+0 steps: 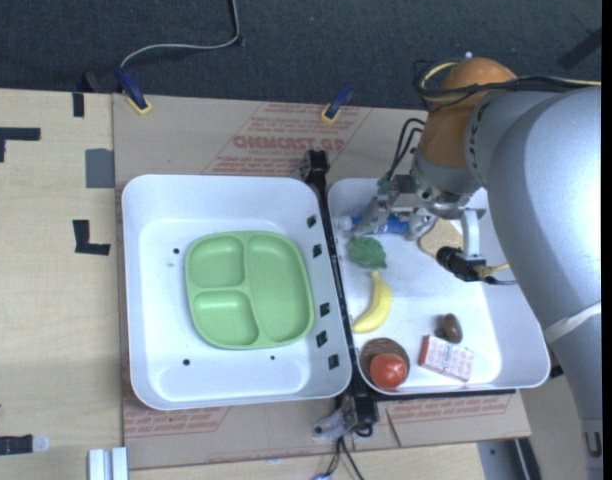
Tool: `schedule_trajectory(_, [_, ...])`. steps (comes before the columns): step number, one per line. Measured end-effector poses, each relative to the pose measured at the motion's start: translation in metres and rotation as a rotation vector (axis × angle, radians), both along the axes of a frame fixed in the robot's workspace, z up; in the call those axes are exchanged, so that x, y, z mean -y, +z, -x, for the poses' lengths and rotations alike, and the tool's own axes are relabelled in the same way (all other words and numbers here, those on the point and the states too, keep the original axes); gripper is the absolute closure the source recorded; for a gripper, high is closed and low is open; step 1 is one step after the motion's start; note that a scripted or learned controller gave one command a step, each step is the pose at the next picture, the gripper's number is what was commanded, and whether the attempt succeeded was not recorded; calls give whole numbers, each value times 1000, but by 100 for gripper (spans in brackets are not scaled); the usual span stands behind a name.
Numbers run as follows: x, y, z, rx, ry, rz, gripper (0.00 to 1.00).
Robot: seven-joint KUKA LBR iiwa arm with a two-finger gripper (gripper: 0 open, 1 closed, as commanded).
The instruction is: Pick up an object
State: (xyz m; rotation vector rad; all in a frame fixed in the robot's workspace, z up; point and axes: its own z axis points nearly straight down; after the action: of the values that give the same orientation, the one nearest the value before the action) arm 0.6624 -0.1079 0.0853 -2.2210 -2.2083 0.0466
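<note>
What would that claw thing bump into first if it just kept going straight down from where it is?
Probably the blue object lying right under the gripper at the far end of the right bin, beside the green leafy item. Depth is hard to judge from above.

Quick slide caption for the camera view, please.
Arm's hand low at the right bin's far end; banana and tomato nearby; green plate in left bin.

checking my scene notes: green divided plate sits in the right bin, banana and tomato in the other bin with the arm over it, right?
Not quite. The camera view shows the green divided plate in the left bin, not the right one. The rest holds: the banana and the tomato lie in the right bin, and the arm reaches over that bin's far end.
</note>
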Motion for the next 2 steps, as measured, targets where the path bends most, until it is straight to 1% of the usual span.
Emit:
schedule_trajectory(1, [4,-1,-1,-1,4,-10,0])
schedule_trajectory(2, [15,-1,-3,6,9,-19,0])
